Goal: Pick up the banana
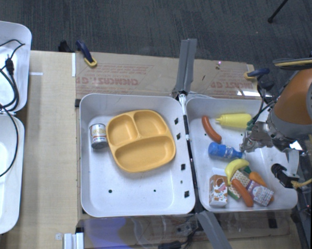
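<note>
The yellow banana (pixel 235 166) lies curved in the right bin (pixel 195 163), between a blue bottle (pixel 220 150) and a small printed packet (pixel 242 178). My gripper (pixel 246 145) hangs just above and to the right of the banana, over the blue bottle's right end. Its fingers point down and left. Nothing shows between them. The grey arm with its orange band (pixel 300 98) comes in from the right.
The right bin also holds a red sausage (pixel 212 129), a yellow mustard bottle (pixel 235 119), a carrot (pixel 257 178), a second sausage (pixel 242 193), a juice carton (pixel 218 190) and a wrapped bar (pixel 259 193). The left bin holds a yellow divided plate (pixel 141 140) and a small can (pixel 98 136).
</note>
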Controlling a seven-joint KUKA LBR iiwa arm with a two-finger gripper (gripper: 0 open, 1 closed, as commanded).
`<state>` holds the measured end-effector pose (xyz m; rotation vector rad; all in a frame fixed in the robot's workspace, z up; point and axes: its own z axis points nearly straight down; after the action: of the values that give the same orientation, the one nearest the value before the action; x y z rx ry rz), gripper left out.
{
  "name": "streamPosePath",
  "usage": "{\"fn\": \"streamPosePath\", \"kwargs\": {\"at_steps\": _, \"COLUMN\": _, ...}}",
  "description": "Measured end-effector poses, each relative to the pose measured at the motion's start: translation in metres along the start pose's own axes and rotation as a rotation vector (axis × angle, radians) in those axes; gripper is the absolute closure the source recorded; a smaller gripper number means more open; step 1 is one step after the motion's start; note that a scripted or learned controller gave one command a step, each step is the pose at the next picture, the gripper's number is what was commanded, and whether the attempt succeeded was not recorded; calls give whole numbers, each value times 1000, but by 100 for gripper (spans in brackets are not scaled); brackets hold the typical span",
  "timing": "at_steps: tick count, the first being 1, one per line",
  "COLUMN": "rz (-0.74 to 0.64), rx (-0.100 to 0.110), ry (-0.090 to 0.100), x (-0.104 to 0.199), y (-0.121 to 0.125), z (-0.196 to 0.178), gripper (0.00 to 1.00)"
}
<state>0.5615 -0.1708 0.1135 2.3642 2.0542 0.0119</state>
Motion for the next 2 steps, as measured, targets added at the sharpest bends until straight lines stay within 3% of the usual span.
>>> {"fn": "streamPosePath", "kwargs": {"at_steps": 1, "rz": 0, "rx": 1, "ry": 0, "x": 0, "y": 0, "z": 0, "gripper": 0}}
{"fn": "streamPosePath", "kwargs": {"at_steps": 2, "rz": 54, "rx": 17, "ry": -2, "x": 38, "y": 80, "z": 24, "gripper": 0}}
